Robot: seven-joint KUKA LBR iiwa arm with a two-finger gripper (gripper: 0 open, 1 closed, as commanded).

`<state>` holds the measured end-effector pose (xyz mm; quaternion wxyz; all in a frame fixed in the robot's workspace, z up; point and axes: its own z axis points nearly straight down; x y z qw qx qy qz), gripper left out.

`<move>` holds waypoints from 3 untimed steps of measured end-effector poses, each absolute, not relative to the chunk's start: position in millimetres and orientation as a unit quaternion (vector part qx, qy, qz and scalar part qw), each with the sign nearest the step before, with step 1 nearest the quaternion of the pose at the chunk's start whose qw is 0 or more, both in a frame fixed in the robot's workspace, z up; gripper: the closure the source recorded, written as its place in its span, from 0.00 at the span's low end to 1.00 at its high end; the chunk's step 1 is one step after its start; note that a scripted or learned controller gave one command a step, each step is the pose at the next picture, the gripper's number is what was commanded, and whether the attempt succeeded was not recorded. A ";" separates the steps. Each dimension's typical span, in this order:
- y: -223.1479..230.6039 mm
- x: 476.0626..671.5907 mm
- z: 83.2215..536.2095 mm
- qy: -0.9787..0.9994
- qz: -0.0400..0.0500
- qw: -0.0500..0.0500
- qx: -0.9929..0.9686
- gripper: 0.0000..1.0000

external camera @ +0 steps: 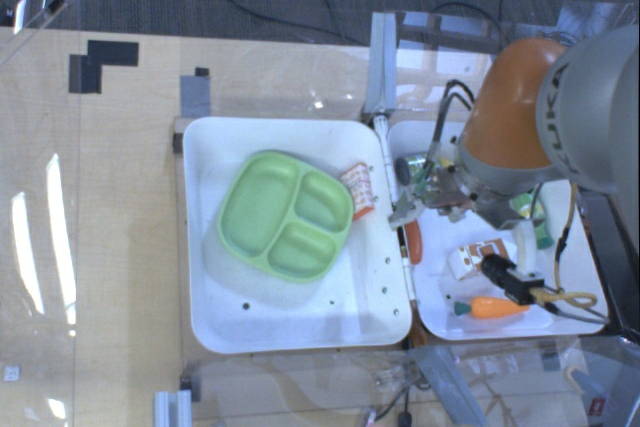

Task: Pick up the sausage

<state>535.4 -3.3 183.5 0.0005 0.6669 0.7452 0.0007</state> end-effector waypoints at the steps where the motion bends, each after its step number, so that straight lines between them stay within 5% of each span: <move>1: -15.5 553.5 184.4 0.762 0.001 0.002 0.647 0.00; 3: -7.8 535.0 183.4 0.794 0.001 0.000 0.609 0.00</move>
